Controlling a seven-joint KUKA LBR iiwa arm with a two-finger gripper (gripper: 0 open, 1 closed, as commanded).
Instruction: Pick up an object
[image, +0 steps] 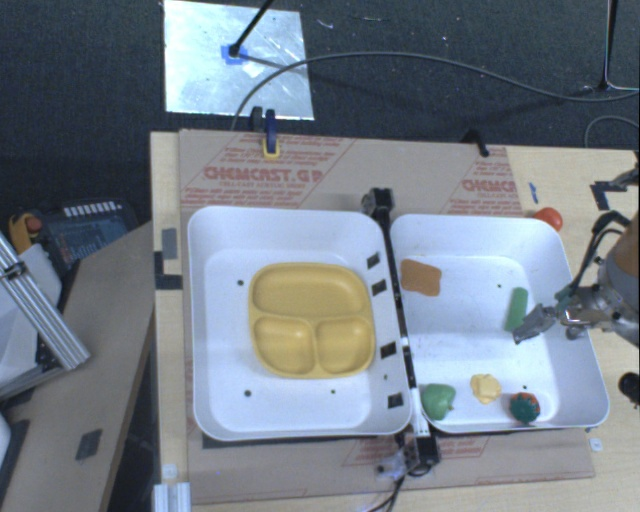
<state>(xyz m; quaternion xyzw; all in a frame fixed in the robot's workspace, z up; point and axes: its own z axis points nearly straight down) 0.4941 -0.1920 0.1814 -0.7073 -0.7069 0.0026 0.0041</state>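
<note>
Front of the right bin: a green toy (437, 399), a little yellow toy (485, 387) and a round red-and-green toy (524, 406) lie in a row, near the front wall.
Right bin (470, 255): it holds all the small toys, so this is where the picking happens.
Green stick (516, 309): it lies by the right wall, just beside the gripper. I think this is the toy to grab.
Orange block (421, 277): it lies flat near the back left corner.
Gripper (532, 325): it comes in low from the right. I cannot tell how the fingers are set.
Left bin (205, 330): a yellow tray (310, 320) with three parts sits in the middle.
</note>
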